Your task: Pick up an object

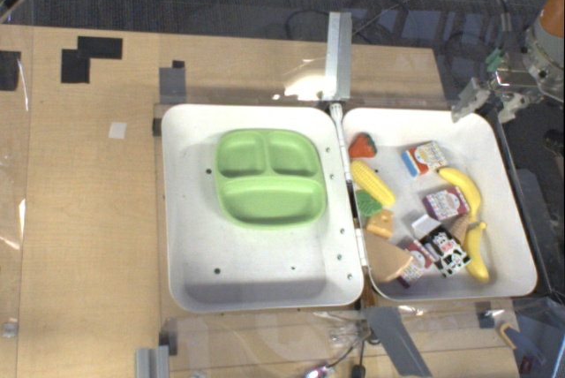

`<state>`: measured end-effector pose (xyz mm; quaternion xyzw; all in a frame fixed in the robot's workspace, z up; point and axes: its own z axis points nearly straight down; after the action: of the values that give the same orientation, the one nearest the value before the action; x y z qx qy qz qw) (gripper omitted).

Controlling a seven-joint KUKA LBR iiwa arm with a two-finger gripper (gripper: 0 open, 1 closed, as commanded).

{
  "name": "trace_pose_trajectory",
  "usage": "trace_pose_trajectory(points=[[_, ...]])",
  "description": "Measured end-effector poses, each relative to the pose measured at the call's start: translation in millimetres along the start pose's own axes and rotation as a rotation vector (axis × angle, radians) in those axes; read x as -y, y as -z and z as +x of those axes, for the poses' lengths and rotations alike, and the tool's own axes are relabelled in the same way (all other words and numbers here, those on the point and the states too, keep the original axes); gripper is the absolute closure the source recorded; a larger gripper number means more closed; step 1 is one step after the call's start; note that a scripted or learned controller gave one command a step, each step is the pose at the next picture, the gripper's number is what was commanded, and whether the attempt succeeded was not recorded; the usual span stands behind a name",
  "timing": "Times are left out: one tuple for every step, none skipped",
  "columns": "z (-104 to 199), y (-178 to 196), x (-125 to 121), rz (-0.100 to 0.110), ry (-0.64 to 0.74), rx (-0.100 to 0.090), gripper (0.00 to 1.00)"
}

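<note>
No legible text on the cartons. Right bin holds two bananas, one corn cob, one strawberry, and about four small cartons. Left bin has one green divided tray. Gripper sits at upper right above the right bin's far corner; can't tell its grip state.

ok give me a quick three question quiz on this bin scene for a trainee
1. True or false: the green tray lies in the left bin.
2. How many bananas are in the right bin?
3. The gripper is: A) over the green tray, B) near the right bin's far right corner, C) over the corn cob.

Key: 1 true; 2 two, one and another; 3 B.
</note>
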<state>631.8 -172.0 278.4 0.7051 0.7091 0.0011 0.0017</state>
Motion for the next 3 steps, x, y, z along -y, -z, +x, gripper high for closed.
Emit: trace_pose_trajectory(points=[[9,10,-3,-0.002,-0.029,0.001,0.00],[41,-133,-38,0.001,-0.141,-0.001,0.00],[-2,-181,-10,-0.021,-0.127,0.004,0.00]])
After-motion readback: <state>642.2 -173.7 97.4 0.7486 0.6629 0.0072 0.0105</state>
